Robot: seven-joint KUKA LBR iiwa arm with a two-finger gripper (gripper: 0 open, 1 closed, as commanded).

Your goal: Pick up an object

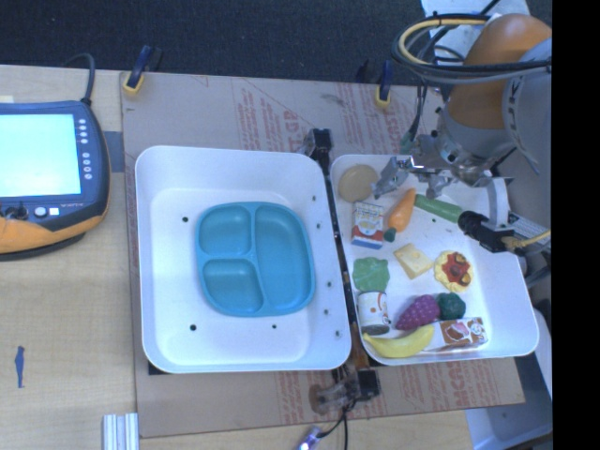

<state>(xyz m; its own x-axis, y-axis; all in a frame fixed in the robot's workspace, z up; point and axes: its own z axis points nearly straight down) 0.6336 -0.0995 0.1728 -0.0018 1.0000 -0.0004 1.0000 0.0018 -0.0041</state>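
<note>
While hand (398, 172) hangs low over far end of right bin (520, 279), nothing seen between fingers; looks released, metal fingers splayed just above carrot (402, 210). Carrot lying in bin beside milk carton (368, 223) and cookie (356, 183) (likeliest target, judging by position). Left bin (159, 251) with blue plate (255, 258). Pick judged not yet made: closing and lifting left.

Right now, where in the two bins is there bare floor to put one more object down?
The left bin has bare white floor all around the blue divided plate, widest on its left side. The right bin is crowded: toy food covers most of it, from the carrot near the gripper to the banana at the front.
</note>
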